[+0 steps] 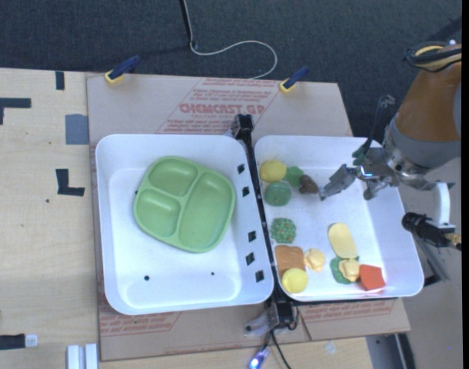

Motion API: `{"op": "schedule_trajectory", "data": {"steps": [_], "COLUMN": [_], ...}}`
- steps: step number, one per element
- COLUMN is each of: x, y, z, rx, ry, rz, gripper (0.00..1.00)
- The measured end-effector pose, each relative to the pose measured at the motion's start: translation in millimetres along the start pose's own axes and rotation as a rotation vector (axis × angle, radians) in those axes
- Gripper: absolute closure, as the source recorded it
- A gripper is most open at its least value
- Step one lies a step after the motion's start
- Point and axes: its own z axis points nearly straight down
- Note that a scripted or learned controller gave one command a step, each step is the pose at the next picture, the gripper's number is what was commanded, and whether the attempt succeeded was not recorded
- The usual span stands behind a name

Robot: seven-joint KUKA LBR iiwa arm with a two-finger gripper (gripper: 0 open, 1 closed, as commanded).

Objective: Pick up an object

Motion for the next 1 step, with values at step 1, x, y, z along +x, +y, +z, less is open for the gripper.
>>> {"op": "schedule_trajectory", "data": {"steps": [1], "x": [0.7], "y": [0.1], "z": [-9.8], "rx": [0.001], "ry": [0.0], "rz": [-0.001], "gripper": [1.0]}}
